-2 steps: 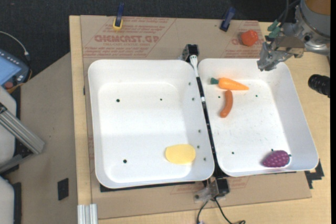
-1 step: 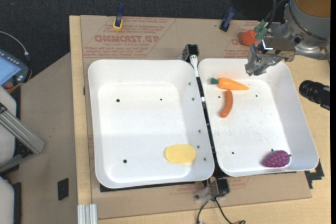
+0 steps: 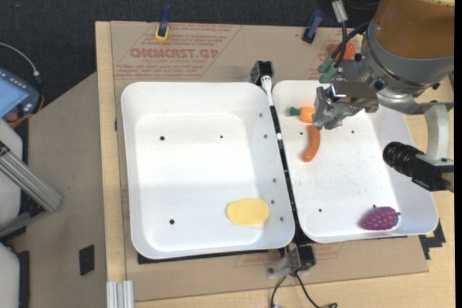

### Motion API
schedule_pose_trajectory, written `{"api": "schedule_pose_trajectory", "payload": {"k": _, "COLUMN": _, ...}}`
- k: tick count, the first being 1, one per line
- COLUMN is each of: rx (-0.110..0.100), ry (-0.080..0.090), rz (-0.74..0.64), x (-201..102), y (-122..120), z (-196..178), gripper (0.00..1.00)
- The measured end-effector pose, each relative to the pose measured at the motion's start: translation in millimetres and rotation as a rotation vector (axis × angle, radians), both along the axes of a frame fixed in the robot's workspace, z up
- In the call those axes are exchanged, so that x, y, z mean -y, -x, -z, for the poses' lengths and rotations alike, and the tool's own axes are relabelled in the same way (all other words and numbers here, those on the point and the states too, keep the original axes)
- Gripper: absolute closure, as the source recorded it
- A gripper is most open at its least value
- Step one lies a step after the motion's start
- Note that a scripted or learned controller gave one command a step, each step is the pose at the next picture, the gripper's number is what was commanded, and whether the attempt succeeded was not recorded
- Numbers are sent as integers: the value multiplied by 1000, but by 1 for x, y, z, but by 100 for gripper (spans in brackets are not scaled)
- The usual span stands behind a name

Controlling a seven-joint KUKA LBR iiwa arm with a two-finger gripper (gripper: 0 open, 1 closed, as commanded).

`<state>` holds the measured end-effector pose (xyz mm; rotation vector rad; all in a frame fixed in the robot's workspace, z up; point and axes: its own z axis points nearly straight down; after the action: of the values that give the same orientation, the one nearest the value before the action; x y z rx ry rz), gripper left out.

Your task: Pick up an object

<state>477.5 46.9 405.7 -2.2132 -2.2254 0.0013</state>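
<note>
Left bin [image 3: 137,155]: lemon [image 3: 247,212] near front. Right bin [image 3: 404,227]: carrot [image 3: 311,143] rear, grapes [image 3: 380,218] front.

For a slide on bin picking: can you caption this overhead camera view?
KUKA gripper poised over orange carrot in right bin; purple grapes nearby, yellow piece in left bin.

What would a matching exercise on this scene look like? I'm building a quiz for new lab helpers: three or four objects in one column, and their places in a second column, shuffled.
Objects
1. yellow piece
2. purple grapes
3. orange carrot
4. gripper

Places
A. near right corner of the right bin
B. over the far part of the right bin, just above the carrot
C. near right part of the left bin
D. left part of the right bin, lying close to the divider

Pairs: 1-C, 2-A, 3-D, 4-B
</note>
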Motion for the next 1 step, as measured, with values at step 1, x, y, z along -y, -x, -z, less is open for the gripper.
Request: {"api": "schedule_pose_trajectory", "payload": {"k": 1, "rx": 13, "ry": 0, "rz": 3, "x": -8, "y": -2, "z": -79, "gripper": 100}}
